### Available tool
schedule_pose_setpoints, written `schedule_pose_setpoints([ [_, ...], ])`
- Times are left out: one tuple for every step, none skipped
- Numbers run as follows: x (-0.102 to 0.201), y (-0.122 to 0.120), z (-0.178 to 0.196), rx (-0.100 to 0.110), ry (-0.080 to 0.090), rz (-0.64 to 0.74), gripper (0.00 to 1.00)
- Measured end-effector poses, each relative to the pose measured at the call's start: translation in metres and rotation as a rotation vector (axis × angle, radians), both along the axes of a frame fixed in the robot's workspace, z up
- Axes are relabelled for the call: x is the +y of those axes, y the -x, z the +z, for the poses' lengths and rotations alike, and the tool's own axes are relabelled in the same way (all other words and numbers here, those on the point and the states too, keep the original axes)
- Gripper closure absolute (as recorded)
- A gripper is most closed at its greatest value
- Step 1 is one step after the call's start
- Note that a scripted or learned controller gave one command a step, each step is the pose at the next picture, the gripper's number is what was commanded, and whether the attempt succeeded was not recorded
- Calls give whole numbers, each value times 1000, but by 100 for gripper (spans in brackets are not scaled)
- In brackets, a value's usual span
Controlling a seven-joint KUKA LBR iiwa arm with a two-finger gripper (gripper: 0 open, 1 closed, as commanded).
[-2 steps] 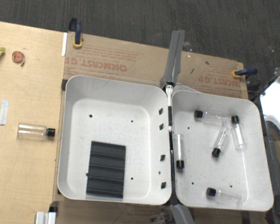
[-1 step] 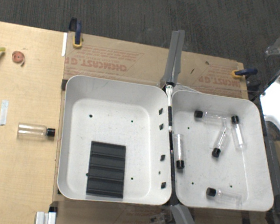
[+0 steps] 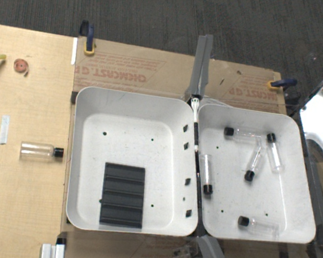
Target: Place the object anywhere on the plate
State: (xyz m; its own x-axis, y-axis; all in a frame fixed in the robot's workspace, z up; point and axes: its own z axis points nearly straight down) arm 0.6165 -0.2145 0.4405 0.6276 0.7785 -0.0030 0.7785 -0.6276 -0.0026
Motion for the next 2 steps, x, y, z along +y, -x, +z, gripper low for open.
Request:
schedule_pose_setpoints([
  [25,-41,-22,0,0,-132,0],
  [2,-9,-1,0,1,-303,0],
])
